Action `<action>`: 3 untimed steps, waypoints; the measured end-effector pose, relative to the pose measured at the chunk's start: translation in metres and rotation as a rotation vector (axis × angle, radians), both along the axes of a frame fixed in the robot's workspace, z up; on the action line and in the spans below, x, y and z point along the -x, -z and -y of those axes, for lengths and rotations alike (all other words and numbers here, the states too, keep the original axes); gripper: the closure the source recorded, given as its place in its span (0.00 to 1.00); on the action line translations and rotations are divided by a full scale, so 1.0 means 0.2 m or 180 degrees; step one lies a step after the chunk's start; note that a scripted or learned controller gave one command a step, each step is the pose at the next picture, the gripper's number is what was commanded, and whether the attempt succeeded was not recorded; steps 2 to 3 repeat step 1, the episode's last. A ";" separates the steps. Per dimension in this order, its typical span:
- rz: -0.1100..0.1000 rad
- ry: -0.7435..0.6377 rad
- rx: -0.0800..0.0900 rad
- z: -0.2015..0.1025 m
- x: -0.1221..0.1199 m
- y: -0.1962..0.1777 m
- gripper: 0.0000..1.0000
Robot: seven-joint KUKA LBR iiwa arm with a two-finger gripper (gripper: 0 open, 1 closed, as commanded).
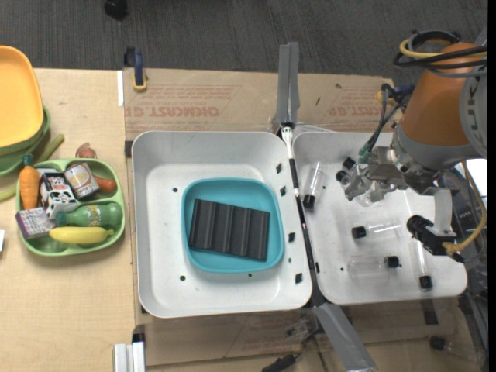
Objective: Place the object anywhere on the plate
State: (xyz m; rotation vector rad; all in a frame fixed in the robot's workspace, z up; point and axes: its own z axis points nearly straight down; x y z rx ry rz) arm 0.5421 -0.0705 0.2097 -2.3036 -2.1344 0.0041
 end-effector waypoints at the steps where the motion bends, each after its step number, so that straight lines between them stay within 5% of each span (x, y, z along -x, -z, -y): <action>1: 0.0001 0.0000 0.0001 0.00 0.00 0.00 0.00; 3: 0.0001 0.0000 0.0001 0.00 0.00 0.00 0.00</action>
